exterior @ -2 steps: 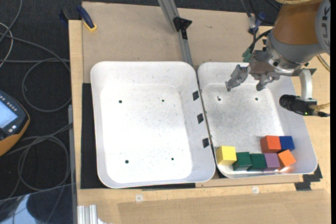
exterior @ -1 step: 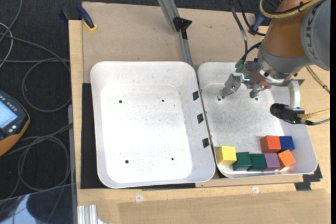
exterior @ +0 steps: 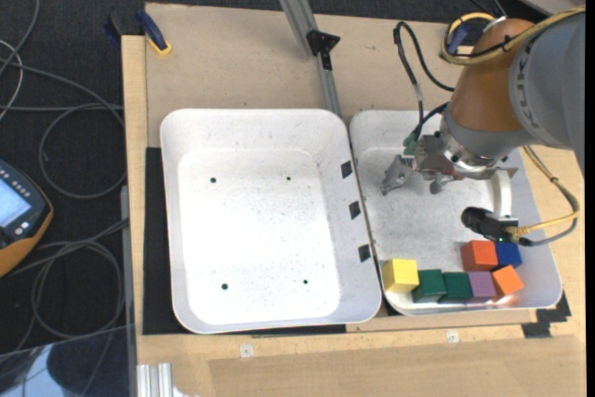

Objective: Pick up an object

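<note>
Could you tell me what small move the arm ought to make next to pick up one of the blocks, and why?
Probably travel toward the near edge of the right bin. The gripper hangs over bare floor in the middle of it, while the blocks cluster along that edge; the yellow block, at the cluster's left end, looks easiest to reach.

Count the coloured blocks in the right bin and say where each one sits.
7, along the bin's near edge: yellow, two green, purple, two orange, blue. More may hide beneath the arm.

Single fixed camera above bench [exterior: 242, 42], slanted downward, both bins framed, arm entering right.
</note>
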